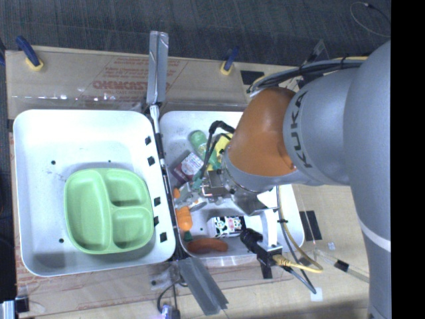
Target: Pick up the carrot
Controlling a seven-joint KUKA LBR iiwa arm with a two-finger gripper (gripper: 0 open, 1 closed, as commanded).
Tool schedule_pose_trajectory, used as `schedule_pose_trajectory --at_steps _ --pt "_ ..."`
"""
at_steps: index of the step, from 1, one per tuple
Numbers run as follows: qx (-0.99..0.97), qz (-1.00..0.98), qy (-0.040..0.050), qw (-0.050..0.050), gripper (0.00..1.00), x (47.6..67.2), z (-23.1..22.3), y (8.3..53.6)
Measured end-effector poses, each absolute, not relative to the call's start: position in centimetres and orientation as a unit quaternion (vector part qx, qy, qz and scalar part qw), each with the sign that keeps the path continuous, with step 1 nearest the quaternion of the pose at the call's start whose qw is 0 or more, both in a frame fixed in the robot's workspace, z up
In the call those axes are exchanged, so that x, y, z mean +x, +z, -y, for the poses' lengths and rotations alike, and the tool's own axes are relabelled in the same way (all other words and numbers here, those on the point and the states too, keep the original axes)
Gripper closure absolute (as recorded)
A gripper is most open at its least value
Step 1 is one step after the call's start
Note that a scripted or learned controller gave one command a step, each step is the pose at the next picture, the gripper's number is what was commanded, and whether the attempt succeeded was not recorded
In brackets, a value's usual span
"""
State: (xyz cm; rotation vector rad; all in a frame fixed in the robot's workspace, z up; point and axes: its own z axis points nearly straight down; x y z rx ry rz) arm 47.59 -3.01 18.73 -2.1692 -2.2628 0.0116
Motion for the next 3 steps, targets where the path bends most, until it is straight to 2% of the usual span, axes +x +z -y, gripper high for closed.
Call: schedule_pose_trajectory --at_steps 1,2,3 --pt "-0.596 0.803 0.0035 0.004 0.0 47.6 -2.6 18.8" --pt "-0.583 0.813 0.003 0.005 0.0 47.6 2.3 18.8" --pt "-0.576 0.818 0.0027 0.003 0.0 47.6 -3.0 18.8"
